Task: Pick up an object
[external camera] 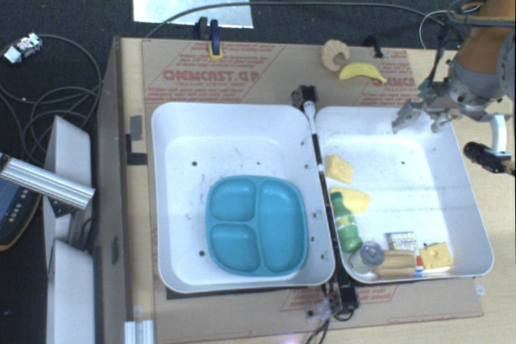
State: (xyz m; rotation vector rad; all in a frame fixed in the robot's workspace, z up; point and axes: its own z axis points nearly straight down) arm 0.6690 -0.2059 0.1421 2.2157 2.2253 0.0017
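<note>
A blue divided plate [256, 223] lies in the left bin [173, 133]. Toy foods, among them a green bottle [347, 226], are clustered at six o'clock in the right bin [451, 173]. The gripper [421, 118] is poised at its twelve o'clock rim, fingers spread, holding nothing.

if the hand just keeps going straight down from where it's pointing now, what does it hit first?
Most likely bare floor of the right bin, near its back edge. The hand hangs over that top stretch, and the nearest item, the cheese wedge, lies off to the side. Depth from one slanted view is uncertain.
</note>
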